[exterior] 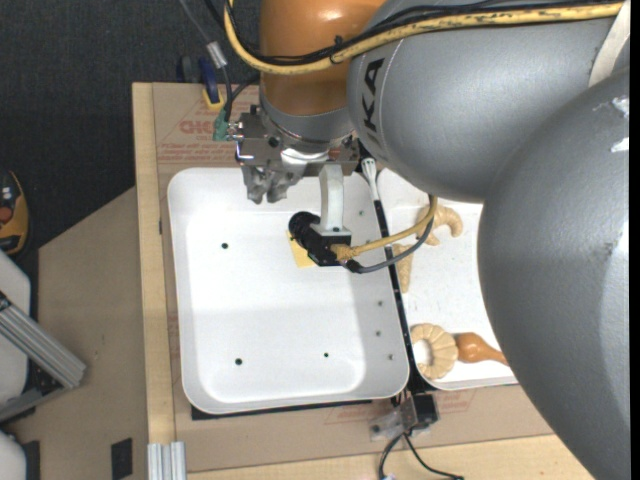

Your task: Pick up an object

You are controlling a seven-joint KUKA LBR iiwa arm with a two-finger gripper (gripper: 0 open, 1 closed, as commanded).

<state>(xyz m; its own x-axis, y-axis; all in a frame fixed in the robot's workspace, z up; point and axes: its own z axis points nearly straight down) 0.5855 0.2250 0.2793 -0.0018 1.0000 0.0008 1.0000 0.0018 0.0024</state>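
Note:
My gripper [266, 187] hangs over the far part of the left bin [250, 368], just inside its back rim, with nothing visible in it. A small flat yellow thing [300, 254] lies on the floor of the left bin to the right of the gripper, partly hidden by the robot's own parts. In the right bin [455, 268] I see a pale tan curved piece [447, 219] near the back. A round cream brush-like thing with an orange handle [436, 349] lies by the front rim.
The big grey arm covers most of the right bin. Brown cardboard [155, 268] surrounds the bins. Cables and a blue-yellow connector [211, 76] sit behind the left bin's far edge.

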